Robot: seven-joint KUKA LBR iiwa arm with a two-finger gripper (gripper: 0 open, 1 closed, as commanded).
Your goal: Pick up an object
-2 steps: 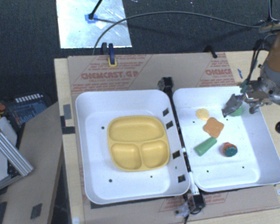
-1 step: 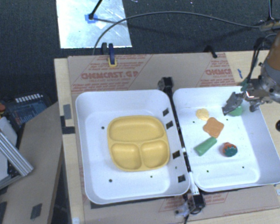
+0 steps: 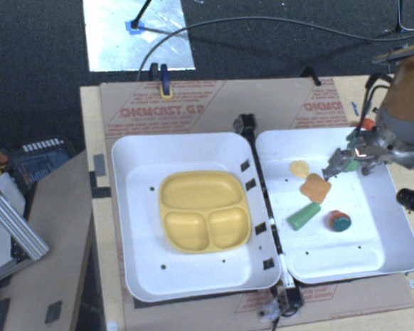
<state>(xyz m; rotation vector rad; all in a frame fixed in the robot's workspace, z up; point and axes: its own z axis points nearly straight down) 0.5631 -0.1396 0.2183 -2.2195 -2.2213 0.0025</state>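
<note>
**Orange block nearest the arm**

Orange block lies in the right bin, centre right of the frame, just below the fingers, which hang low over it; whether they are wide or narrow I cannot tell. A straight drop onto the block, clear of the yellow disc, looks wisest. Count: one orange block, one yellow disc, one green stick, one red-and-teal ball, one yellow tray in the left bin.

Light is bright and even, falling from above. The white bins are nearly blown out, their walls losing detail. A foil sheet at 11 o'clock glares in patches. Shadows are soft and short. The picture is slightly soft and grainy; the arm at 3 o'clock blurs.
</note>
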